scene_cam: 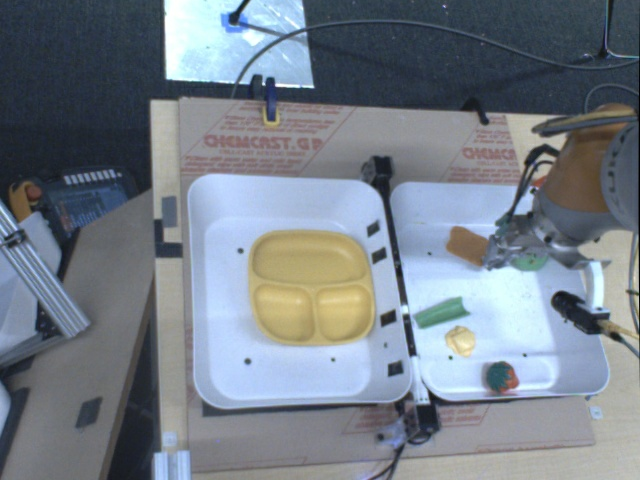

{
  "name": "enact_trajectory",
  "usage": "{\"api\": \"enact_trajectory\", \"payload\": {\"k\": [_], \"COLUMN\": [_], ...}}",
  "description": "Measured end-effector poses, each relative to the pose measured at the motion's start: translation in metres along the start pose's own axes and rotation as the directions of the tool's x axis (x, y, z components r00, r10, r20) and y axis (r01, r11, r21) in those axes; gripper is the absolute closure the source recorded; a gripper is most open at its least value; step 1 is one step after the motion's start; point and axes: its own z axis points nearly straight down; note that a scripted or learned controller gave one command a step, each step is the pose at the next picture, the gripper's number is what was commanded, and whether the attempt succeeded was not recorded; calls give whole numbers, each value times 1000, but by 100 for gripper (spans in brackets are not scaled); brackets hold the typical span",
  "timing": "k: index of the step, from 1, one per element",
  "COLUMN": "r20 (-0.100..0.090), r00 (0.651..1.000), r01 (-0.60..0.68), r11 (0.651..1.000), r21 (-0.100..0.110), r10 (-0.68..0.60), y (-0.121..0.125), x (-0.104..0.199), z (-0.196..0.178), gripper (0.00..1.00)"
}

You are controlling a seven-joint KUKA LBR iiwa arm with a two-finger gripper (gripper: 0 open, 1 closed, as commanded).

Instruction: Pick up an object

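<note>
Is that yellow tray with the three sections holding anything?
Empty. All three compartments of the yellow tray show bare yellow plastic; it sits alone in the left bin.

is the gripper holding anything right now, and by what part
Cannot be told. The gripper sits low in the right white bin, at the end of the flat brown piece, beside a small green object.

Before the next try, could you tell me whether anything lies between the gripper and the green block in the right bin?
Nothing visible does. The gripper sits by the brown piece; bare bin floor separates it from the green block.
</note>
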Motion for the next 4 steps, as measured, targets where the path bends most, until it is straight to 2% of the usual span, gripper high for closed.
{"api": "enact_trajectory", "payload": {"k": [2, 3, 4], "r20": [6, 5, 2], "r00": [1000, 1000, 1000], "r01": [-3, -2, 1], "r11": [1000, 1000, 1000], "r21": [-1, 1, 5], "r10": [3, 2, -1], "y": [10, 12, 0], "x": [5, 5, 67], "z": [-92, -120, -124], "gripper": [100, 100, 100]}}
